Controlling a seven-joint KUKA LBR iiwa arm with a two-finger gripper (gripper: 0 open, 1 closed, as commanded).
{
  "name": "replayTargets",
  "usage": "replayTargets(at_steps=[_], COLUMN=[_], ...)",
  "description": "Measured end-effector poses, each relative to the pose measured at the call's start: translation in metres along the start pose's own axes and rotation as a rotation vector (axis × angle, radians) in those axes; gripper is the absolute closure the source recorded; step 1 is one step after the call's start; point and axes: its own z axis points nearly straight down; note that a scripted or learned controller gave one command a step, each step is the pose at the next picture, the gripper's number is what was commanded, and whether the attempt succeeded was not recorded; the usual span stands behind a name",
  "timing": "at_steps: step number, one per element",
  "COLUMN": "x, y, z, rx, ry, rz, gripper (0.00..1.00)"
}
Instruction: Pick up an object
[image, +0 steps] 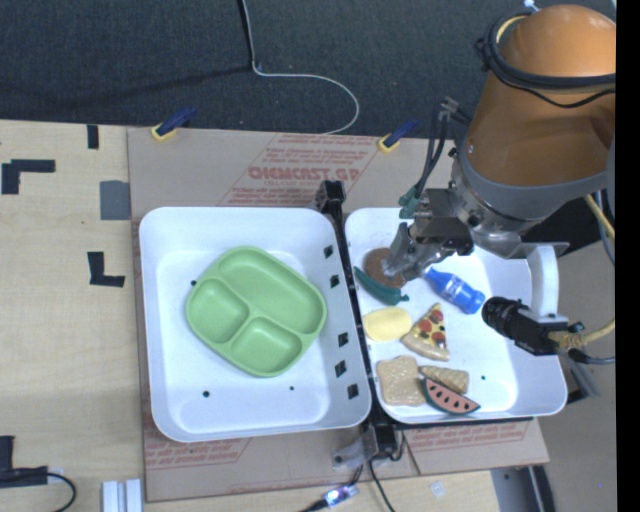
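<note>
Toy food lay clustered in the right bin (535, 400), where the gripper (392, 268) hung low over a brown round piece (377, 264); whether it was clamped I could not tell, so a square, centred descent seemed wisest.

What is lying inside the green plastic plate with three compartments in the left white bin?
Nothing is visible inside the green three-compartment plate; all three compartments look bare. What lies beneath it on the left white bin floor is covered.
</note>
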Motion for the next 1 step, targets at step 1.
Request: replayTargets(at_steps=[1], x=[0.0355], y=[0.0005], z=[-0.0491], rx=[-0.005], ry=[0.000], rz=[0.002], gripper=[1.00])
